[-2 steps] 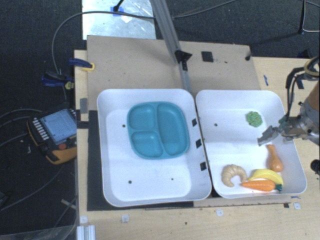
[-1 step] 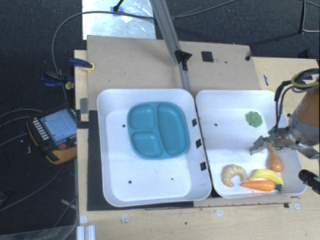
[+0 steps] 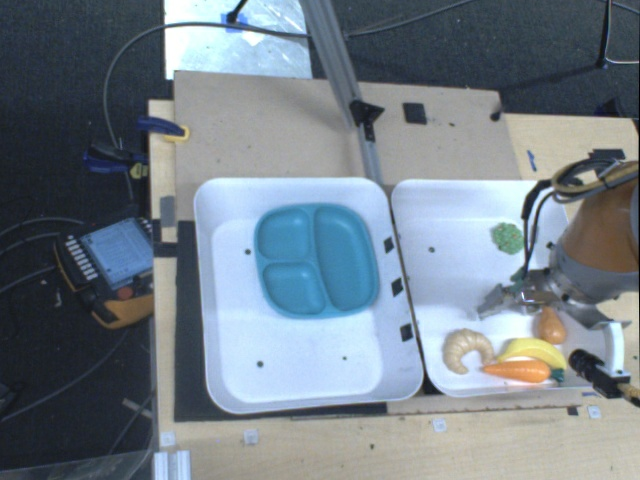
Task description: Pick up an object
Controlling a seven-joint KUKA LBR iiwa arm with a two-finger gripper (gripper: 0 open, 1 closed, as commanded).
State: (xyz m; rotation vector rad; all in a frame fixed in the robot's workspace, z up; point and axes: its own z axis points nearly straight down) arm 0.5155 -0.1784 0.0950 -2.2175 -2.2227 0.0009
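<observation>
**A:** Right, looking down on it now. Tan board surface [image 3: 300, 118], two white bins side by side on it. Left bin [image 3: 230, 368] has a teal divided plate [image 3: 318, 260] sitting in its upper half. Dark carpet floor [image 3: 60, 48] all around, cables trailing across it, and a pale sheet [image 3: 200, 23] lying beyond the far edge with a grey pole [image 3: 335, 43] slanting over it.

**B:** And off to the left?

**A:** A blue-and-orange handheld unit [image 3: 108, 268] on the floor, and clamps [image 3: 130, 153] on the board's left edge. Can't read any screen or label on any of it, too small.

**B:** Where's the arm?

**A:** In over the right bin [image 3: 440, 218], orange band and grey wrist, partly cut off at the frame edge. The gripper [image 3: 510, 296] points left, low in the bin. Its fingers look metallic and blurred; I can't tell how far apart they stand, and nothing shows between them.

**B:** The objects?

**A:** All in the right bin. Green broccoli piece [image 3: 508, 236] up near the arm. Along the near wall: a croissant [image 3: 467, 348], a banana [image 3: 532, 349], a carrot [image 3: 518, 371] just in front of it, and an orange-brown rounded thing [image 3: 549, 324] just beside the wrist, partly hidden by it. Can't name that one.
</observation>
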